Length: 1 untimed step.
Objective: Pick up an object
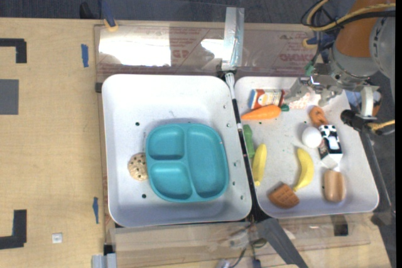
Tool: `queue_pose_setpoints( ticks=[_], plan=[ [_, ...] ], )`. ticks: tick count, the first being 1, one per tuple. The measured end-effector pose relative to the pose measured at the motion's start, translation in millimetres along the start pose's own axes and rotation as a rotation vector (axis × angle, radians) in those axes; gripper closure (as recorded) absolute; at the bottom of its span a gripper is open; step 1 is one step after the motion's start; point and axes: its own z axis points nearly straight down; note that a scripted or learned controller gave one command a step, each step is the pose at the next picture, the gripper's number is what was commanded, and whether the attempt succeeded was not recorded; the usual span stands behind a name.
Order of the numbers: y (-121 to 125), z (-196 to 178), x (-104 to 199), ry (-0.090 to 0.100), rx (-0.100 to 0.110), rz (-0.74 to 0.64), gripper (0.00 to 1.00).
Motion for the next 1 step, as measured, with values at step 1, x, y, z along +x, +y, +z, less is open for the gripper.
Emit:
queue_pose_setpoints(
  ticks=[1],
  plan=[
    [8.1, -30.5, 37.2, -0.002, -0.007, -0.175, 0.00]
  ],
)
